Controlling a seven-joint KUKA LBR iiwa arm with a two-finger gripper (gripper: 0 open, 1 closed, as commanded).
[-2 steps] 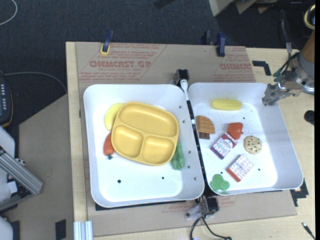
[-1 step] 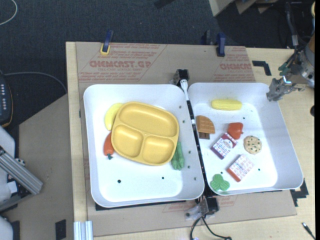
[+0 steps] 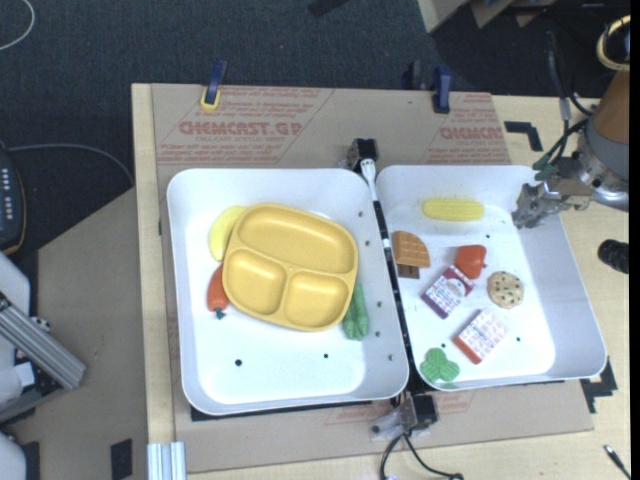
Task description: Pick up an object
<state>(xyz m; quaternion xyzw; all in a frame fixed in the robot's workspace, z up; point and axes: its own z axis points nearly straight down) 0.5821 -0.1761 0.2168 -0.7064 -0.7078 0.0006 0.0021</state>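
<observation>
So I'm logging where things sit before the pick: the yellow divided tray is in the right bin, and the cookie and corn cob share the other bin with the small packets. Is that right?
Not quite. In the camera view the yellow divided tray lies in the left bin, not the right. The cookie, the corn cob and the small packets are together in the right bin, so that much stands once the bins are swapped.

Bench: cardboard-covered top with red print.
Left bin: white, on the bench's left half.
Right bin: white, beside it, reaching the bench's right edge.
</observation>
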